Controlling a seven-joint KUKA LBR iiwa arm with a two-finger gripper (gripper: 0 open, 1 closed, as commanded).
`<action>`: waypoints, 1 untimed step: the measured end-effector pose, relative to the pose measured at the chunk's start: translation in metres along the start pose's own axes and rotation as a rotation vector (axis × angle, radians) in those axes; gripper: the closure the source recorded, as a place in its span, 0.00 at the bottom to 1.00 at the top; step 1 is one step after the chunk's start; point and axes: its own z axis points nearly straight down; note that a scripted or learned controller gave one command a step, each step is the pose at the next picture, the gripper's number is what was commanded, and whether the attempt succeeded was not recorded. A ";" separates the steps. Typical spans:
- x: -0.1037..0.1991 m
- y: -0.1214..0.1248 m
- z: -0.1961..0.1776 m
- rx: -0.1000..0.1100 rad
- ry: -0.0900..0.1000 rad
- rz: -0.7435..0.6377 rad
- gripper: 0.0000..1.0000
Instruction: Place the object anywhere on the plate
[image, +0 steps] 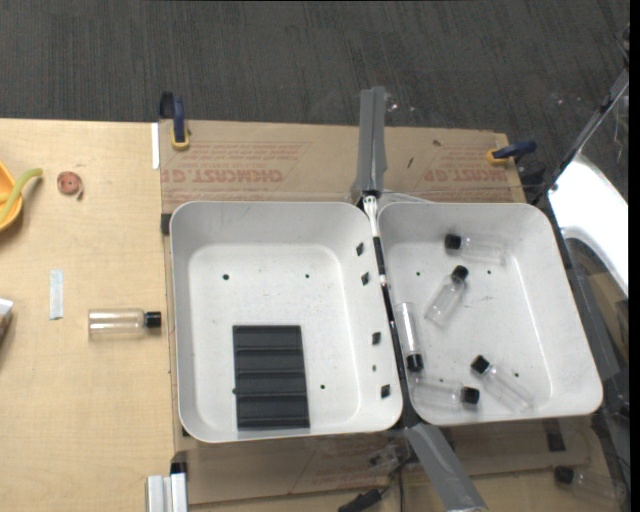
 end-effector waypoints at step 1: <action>-0.001 0.000 0.001 0.001 -0.002 0.002 0.00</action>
